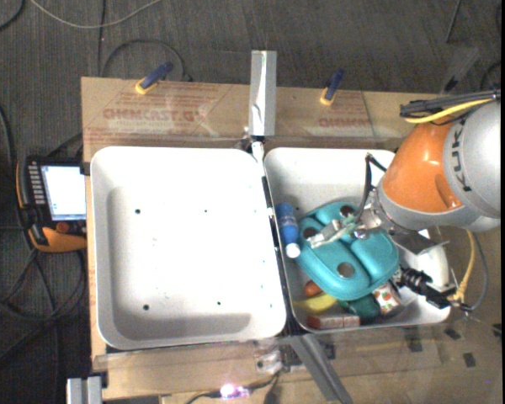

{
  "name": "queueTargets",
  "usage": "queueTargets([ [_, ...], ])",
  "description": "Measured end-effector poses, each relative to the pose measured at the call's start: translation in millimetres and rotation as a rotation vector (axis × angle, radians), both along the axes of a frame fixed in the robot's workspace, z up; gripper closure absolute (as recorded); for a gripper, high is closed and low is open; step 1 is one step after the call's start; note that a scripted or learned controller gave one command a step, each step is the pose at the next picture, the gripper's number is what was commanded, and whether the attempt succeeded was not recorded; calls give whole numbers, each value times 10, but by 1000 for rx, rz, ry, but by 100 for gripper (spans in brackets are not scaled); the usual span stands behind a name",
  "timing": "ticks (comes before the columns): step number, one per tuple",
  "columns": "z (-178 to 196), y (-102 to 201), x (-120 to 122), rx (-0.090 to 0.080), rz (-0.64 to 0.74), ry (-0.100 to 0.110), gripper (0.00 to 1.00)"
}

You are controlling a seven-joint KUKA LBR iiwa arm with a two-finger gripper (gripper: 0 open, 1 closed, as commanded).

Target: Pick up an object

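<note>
The end effector (341,230) hovers over the teal object (353,263); its finger state cannot be told, so it should centre before closing.

Beside the pincer (337,231), a glossy smooth teal plastic piece (349,263); the white bins (185,251) look smooth, matt plastic.
</note>
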State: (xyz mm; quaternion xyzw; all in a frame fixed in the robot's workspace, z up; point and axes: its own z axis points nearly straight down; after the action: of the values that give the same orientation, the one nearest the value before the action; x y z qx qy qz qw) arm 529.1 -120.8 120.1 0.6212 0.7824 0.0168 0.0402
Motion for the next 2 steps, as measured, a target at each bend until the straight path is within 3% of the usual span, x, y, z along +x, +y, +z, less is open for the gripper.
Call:
queueTargets([
  [1,-5,7,-56,-2,47,1,0],
  [2,-196,-219,747,6,81,48,0],
])
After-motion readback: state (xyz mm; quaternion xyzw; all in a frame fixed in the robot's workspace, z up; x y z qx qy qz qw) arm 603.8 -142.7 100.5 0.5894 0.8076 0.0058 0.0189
